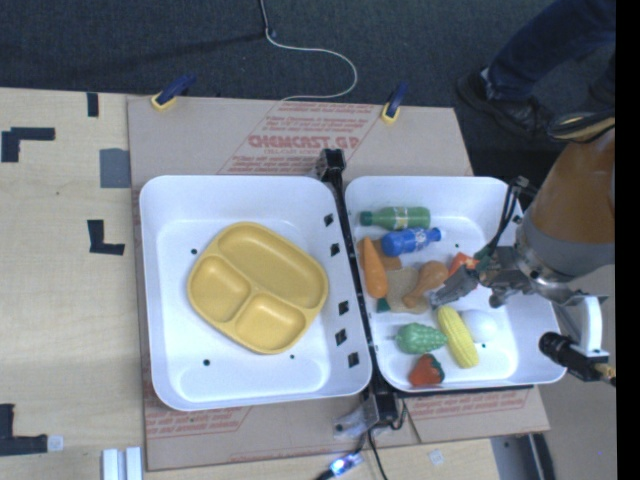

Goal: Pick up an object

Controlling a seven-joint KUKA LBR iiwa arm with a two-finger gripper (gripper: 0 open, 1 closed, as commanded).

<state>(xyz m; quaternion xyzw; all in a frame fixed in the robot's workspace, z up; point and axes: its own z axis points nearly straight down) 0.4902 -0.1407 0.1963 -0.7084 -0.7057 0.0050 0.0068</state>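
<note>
The right bin (500, 200) holds several toy foods: a green bottle (397, 217), a blue bottle (410, 240), an orange carrot (373, 268), a brown piece (428, 279), a yellow corn cob (458, 335), a green vegetable (421, 339) and a red strawberry (426, 370). My gripper (462, 283) reaches in from the right, low over the bin's middle, just above the corn and beside the brown piece. A small orange-red item (459, 263) lies at its far side. Its dark fingers look slightly apart with nothing visibly between them.
The left bin (165, 208) holds a yellow divided plate (257, 286). A black divider clip (331, 164) sits where the bins meet. Cardboard lies under both bins, and a white cable (310, 53) trails on the dark floor behind.
</note>
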